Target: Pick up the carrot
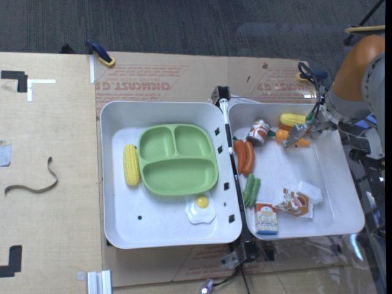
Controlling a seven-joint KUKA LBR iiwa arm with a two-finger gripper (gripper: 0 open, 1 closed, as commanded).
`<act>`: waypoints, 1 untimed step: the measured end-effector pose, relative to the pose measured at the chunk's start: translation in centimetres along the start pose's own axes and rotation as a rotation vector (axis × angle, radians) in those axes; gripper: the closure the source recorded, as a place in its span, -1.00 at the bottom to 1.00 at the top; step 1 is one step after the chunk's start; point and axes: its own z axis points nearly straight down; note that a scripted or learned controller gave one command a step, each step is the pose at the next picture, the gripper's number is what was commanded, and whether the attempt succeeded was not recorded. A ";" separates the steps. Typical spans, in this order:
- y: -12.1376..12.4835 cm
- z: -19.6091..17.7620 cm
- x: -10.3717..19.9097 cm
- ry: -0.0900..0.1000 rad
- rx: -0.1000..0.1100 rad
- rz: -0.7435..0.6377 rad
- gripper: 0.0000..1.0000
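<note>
Item: carrot (289,138), orange, small.
Pose: lay roughly level.
Location: right bin's far end, beside the end effector (301,135).

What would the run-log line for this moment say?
gripper: over right bin, far end | carrot: at fingertips, grasp unconfirmed | left bin: green plate, corn, fried egg

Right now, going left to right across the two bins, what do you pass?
Corn cob → green divided plate → fried egg → sausages → carton → end effector by the carrot.
</note>
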 end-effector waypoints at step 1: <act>-0.2 -0.7 0.1 0.001 0.011 -0.007 1.00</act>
